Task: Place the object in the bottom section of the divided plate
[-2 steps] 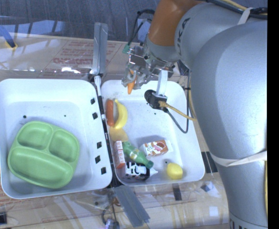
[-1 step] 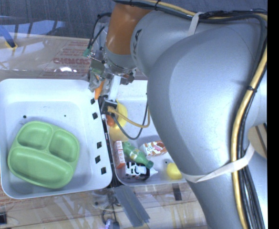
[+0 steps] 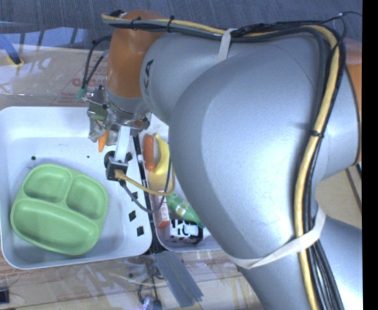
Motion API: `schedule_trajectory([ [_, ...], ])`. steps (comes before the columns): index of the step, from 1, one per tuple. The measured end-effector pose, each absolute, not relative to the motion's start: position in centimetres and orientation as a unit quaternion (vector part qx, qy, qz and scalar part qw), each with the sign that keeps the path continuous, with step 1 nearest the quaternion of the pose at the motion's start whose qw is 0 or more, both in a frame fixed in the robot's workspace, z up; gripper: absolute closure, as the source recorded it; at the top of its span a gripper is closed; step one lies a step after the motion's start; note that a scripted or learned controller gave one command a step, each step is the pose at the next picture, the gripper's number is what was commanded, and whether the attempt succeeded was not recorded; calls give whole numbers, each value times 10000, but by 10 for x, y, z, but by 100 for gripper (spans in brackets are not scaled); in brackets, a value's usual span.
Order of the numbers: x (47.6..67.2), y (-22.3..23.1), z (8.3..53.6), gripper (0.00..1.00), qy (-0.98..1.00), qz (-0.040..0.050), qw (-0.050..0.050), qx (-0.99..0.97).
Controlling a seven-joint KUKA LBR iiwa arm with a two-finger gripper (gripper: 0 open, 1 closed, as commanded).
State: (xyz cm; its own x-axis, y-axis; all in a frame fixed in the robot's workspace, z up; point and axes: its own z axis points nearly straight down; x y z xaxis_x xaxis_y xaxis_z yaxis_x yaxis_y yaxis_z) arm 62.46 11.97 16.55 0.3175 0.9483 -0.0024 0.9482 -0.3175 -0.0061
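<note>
At the far right of the left bin (image 3: 27,131), your gripper (image 3: 103,126) hangs over bare floor; you cannot tell whether it is open or closed. A small orange piece (image 3: 101,142) shows at its tip, long axis running toward you; whether it is held, you cannot tell. The green divided plate (image 3: 58,208) lies well apart in the near left corner, long axis across the bin, large section nearest you. In the right bin (image 3: 168,243), near to far: a black-and-white item (image 3: 186,228), a green bottle (image 3: 181,208), a banana (image 3: 163,166), a carrot (image 3: 149,152). The arm (image 3: 253,141) covers the rest.
</note>
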Motion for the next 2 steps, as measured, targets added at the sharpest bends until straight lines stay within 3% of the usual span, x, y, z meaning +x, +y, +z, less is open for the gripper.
schedule_trajectory([
  [1, 536, 90, 191, 100, -5187, 28, 17, -8549],
  [2, 547, 119, 99, 100, -4388, -47, 7, -8986],
])
